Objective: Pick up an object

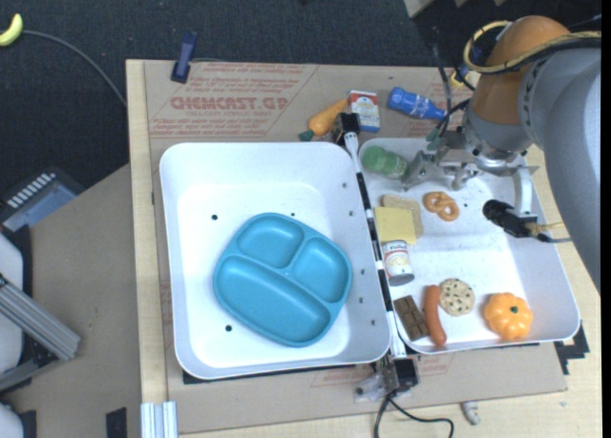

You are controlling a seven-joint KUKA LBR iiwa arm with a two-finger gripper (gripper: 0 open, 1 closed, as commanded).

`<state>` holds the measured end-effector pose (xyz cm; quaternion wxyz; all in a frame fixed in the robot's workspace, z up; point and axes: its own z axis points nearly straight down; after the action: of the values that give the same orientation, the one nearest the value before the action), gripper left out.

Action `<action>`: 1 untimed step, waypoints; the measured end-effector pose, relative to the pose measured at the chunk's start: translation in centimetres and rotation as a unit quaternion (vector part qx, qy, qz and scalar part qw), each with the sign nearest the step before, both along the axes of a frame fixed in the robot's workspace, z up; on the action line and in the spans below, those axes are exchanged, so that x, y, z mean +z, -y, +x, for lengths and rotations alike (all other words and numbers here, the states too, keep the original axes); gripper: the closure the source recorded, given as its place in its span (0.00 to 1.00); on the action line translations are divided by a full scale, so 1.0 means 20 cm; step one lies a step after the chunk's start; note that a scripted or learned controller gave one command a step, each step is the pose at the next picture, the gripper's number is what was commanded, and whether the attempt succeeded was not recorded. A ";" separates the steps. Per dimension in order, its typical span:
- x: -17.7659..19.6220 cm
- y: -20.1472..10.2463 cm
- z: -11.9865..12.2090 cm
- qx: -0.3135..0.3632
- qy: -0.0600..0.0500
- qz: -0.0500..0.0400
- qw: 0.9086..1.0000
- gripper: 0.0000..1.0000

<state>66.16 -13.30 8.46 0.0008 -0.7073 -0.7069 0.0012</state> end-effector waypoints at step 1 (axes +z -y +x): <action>0.00 0.02 -0.15 0.000 0.001 0.000 1.000 0.00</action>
<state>63.13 -13.71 8.47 0.0003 -0.7070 -0.7072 0.0005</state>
